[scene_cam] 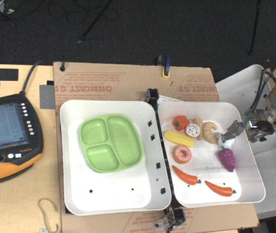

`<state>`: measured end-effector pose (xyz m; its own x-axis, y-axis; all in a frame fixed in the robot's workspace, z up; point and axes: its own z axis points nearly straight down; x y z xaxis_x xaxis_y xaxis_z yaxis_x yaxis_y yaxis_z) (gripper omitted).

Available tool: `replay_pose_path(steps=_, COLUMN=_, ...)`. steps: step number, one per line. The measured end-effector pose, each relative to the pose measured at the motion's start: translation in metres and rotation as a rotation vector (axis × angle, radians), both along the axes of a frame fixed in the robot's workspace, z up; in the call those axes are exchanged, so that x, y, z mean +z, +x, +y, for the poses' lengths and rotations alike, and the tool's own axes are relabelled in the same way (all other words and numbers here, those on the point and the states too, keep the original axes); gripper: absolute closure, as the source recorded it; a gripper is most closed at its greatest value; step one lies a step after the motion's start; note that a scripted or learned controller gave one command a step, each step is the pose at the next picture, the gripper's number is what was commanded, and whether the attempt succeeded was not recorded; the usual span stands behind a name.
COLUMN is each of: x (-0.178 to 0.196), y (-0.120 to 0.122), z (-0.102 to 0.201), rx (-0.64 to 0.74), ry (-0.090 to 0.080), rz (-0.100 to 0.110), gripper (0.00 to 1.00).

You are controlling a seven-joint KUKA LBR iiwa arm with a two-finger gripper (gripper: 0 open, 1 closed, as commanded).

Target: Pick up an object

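The right bin (247, 178) holds several toy foods. A red tomato (180, 123), a small speckled cake (192, 130) and a tan croissant (209, 131) lie near its back. A yellow corn cob (178, 138) and a pink donut (182, 154) lie left of centre. Purple grapes (227, 158) sit toward the right. Two orange-red chili peppers (185, 175) (219, 188) lie near the front. My gripper (229, 134) reaches in from the right, low over the bin, between the croissant and the grapes and just above the grapes. Nothing shows held in it.
The left bin (74, 188) holds a green divided plate (110, 142). A black divider (160, 154) runs between the bins. A teach pendant (7, 135) lies on the bench at far left. The arm's wrist and cables (261, 123) hang over the right bin's right rim.
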<state>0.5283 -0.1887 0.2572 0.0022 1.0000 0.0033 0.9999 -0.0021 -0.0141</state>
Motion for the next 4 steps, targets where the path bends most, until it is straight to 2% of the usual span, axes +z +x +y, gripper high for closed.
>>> replay_pose_path(steps=1, x=0.007, y=0.002, z=0.000, rx=0.002, ry=-0.003, rz=-0.013, gripper=0.00)
replay_pose_path(steps=2, x=-0.053, y=0.006, z=-0.006, rx=0.003, ry=-0.001, rz=-0.008, gripper=0.00)
replay_pose_path(steps=3, x=-0.112, y=0.002, z=0.006, rx=0.004, ry=-0.001, rz=-0.008, gripper=0.00)
replay_pose_path(steps=4, x=-0.151, y=0.003, z=0.007, rx=0.003, ry=0.000, rz=-0.013, gripper=0.00)
